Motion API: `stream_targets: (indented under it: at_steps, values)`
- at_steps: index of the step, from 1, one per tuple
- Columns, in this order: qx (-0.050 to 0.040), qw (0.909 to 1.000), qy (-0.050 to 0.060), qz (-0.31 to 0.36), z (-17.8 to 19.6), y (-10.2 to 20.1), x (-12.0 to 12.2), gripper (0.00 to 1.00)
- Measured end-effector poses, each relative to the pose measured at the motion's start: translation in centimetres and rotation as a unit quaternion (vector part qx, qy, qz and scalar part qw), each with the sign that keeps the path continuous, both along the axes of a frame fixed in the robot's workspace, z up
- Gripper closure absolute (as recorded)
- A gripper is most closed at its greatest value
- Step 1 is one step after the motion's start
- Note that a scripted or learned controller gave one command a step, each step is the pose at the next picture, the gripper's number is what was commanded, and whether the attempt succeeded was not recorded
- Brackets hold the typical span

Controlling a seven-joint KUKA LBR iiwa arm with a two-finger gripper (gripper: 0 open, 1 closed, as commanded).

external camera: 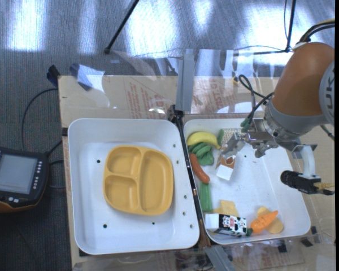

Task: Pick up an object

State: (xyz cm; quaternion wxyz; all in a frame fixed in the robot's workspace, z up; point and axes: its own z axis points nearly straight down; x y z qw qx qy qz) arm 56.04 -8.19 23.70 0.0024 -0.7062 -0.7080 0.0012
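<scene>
My gripper (235, 146) hangs over the upper middle of the right bin (296, 208), reaching in from the right under the orange-banded wrist. Just below and left of it lies a small white and orange carton (226, 169); whether they touch is unclear. Along the bin's left side lie a yellow banana (202, 138), green pods (204, 150), a red sausage (200, 170) and a green vegetable (205, 196). Near the front edge are a yellow wedge (228, 208), a cow-patterned carton (232, 223) and an orange carrot (264, 221).
The left bin (87, 151) holds a yellow divided plate (139, 180). A black cylinder (298, 181) on the arm juts over the right bin's right edge. A handheld pendant (14, 176) lies on the floor at the far left.
</scene>
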Motion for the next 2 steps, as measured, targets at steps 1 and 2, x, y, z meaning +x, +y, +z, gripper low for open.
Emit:
stream_targets:
  at_steps: [1,2]
  values:
    - [0.0000,0.9981,0.003,-0.062,-7.9,-2.4,5.7,0.00]
    - [-0.0014,0.9994,-0.002,-0.035,-15.0,-3.8,8.4,0.00]
